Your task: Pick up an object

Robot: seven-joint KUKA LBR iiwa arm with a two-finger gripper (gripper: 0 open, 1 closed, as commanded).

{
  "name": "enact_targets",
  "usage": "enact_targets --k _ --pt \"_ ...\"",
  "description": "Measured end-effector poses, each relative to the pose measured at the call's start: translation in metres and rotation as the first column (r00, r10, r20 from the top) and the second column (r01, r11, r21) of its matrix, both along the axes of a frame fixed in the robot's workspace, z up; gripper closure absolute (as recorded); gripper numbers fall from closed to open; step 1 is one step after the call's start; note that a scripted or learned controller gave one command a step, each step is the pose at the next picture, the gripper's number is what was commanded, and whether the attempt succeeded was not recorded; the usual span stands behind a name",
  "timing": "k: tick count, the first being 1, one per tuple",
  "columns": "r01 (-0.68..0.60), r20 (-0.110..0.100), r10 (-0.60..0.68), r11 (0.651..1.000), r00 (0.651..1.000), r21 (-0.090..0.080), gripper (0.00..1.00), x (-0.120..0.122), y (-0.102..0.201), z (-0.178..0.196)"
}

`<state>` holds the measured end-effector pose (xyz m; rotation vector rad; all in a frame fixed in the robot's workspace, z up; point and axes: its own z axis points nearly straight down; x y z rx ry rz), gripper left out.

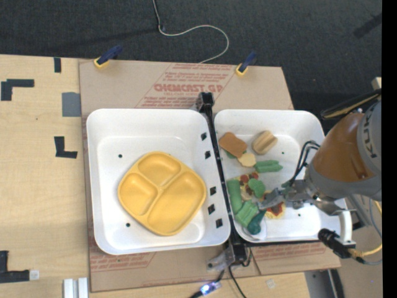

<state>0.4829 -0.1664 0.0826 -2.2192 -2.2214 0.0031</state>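
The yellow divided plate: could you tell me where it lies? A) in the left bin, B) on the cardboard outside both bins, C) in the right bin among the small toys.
A: the yellow divided plate lies flat on the floor of the left bin, apart from the small toys in the right bin.

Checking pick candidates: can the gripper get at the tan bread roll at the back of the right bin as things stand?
Probably yes. The bread roll lies on top near the right bin back wall, nothing covering it; the gripper is low over the toy pile nearer the front.

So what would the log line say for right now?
arm: over right bin | hand: low among toy food | yellow plate: left bin
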Motion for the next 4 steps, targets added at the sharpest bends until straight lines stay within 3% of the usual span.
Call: enact_targets --k 1,3,4 --pt "0.001 0.003 -0.001 1.000 1.000 -0.002 1.00 0.001 -0.001 0.013" --pt "-0.001 0.006 0.001 1.000 1.000 -0.001 1.00 -0.006 0.007 0.129" --pt "-0.001 0.002 0.001 1.000 1.000 0.001 1.00 -0.006 0.008 0.142"
